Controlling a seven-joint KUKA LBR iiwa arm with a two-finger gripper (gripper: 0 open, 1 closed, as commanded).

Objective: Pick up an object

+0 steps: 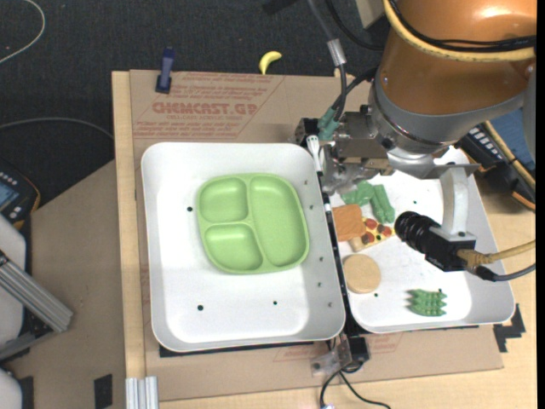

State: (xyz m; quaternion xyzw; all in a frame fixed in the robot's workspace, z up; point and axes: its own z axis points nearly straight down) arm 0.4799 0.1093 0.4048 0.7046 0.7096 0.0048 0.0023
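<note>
The tan disc, low and right of centre, looks light, rigid and smooth, best pinched across its rim; whether the end effector is wide or narrow I cannot tell.

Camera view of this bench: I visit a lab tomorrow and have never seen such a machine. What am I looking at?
One camera looks down at a slant on a bench. The big grey and orange shape is a robot arm reaching in from the right, and its gripper hangs over the right bin. That bin holds small toy foods: a tan disc, an orange-brown square and green pieces. The left bin holds a green divided plate. I cannot see the gripper holding anything.
</note>
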